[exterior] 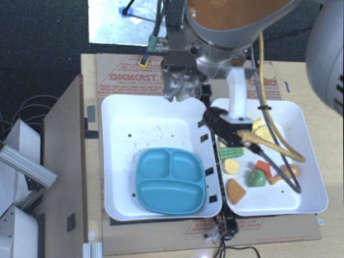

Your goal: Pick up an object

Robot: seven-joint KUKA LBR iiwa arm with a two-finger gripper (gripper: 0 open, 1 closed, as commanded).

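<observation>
White bins sit side by side on the worktop (70,144). The left bin (115,144) carries a blue divided plate (171,180) lying flat toward its front. The right bin (306,160) holds a cluster of small toy foods along its left side: a green pod (231,152), a yellow disc (231,167), a tan cracker (235,190), a green ball (256,178), a red piece (262,165) and an orange piece (283,173). The gripper (181,90) hangs above the back rim of the left bin, near the wall the two bins share, well apart from the plate and the foods. Whether it is open or closed cannot be told from this angle, and nothing shows in its grasp. The step in hand looks like the approach, with no target yet reached. The next move likely calls for travel over one piece, then a straight descent that avoids the neighbours packed close around it
</observation>
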